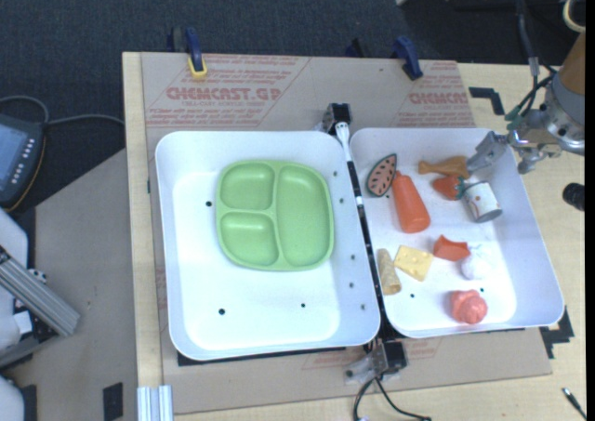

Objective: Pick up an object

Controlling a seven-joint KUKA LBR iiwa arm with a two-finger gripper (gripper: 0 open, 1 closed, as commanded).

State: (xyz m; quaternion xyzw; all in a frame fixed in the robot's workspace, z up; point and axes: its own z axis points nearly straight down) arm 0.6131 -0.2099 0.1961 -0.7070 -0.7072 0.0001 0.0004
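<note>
My gripper (509, 153) hangs over the far right part of the right bin (530, 261), its two grey fingers spread open with nothing between them. Just below and left of it lies a small grey and white can (481, 201). Near the can are an orange-red piece (446, 187) and a tan-orange piece (444, 166). An orange cylinder (410, 204) and a watermelon slice (381, 175) lie toward the bin's left wall. Closer to the front sit a yellow cheese wedge (415, 262), a red piece (452, 248), a white lump (474, 266), a pink-red strawberry (468, 306) and a tan stick (386, 272).
The left bin (186, 252) holds a green divided plate (276, 215). A ridge between the two bins runs down the middle (358, 224). The bins rest on a cardboard sheet (279, 85) held by blue clamps at the back.
</note>
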